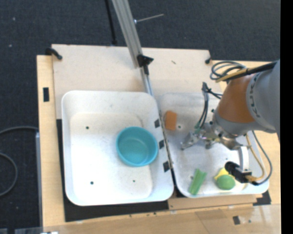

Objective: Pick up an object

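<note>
**Down in the right bin, nothing picked up yet**

I reach in over the right bin (183, 104), and my gripper (191, 141) sits low above its bare white floor, near the middle; the view is too small and cluttered with cables for me to tell whether I am apart or together, so I will not guess; I see nothing held. The orange block (170, 120) lies just up and to the left of me, close by the bin's left wall, apart from me; the green stick (197, 181) lies below me toward the bin's front edge; the green ball (225, 182) rests just right of that stick, with a small yellow piece (221, 171) touching its top. The blue bowl (136, 146) sits in the left bin (88, 106), beyond the shared wall. By my judgement the task is barely begun; the approach is made, but the closing on something and the lift are both left to do; the orange block looks the nearest candidate.
</note>
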